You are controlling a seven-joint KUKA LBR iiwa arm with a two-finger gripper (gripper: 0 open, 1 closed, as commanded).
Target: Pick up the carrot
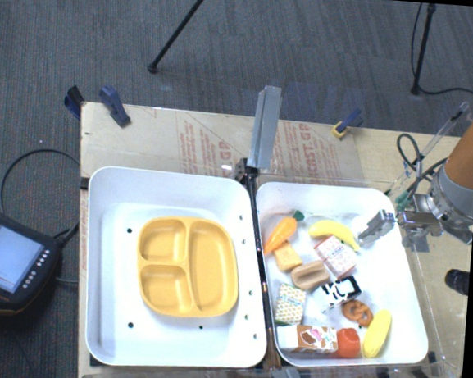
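At the near edge of the right bin [414, 300] lies a carton [316, 339] with a red end, and a yellow lemon [377, 333] rests just beside it. A little farther in sit a brown cookie [357, 311], a small patterned box [290, 303] and a black-and-white piece [340, 288]. Beyond them are a tan bread roll [309, 274], a pale wedge [286, 257] and a pink-and-white box [335, 254]. The carrot [280, 232] lies tilted against the bin's left wall, its green top pointing away, touching the wedge. A banana [334, 230] lies farther back. The hand [376, 228] hangs over the bin's far right part, just beside the banana and well apart from the carrot; whether it is released or clenched I cannot tell. In the left bin [111, 214] sits a yellow divided plate [188, 267]. Both bins stand on the desk [183, 142].
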